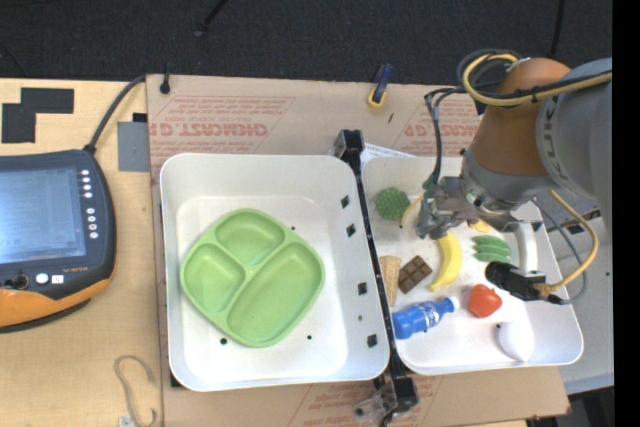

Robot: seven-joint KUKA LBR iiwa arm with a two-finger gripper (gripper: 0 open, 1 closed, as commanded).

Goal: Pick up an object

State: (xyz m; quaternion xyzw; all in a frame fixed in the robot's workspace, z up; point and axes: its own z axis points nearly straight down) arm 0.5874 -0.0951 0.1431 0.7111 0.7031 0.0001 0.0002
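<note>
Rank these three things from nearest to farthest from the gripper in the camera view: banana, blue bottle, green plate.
From the gripper:
1. Banana, right bin, just below it.
2. Blue bottle, right bin, lower, near the divider.
3. Green plate, left bin, far across the divider.

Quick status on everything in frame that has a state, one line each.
gripper: low in the right bin, over the banana's top end; finger state unreadable
banana: lying in the right bin, not lifted
blue bottle: on its side
red pepper: resting on the bin floor
broccoli: sitting near the divider
green divided plate: flat in the left bin, nothing in its compartments
tablet: screen lit
</note>
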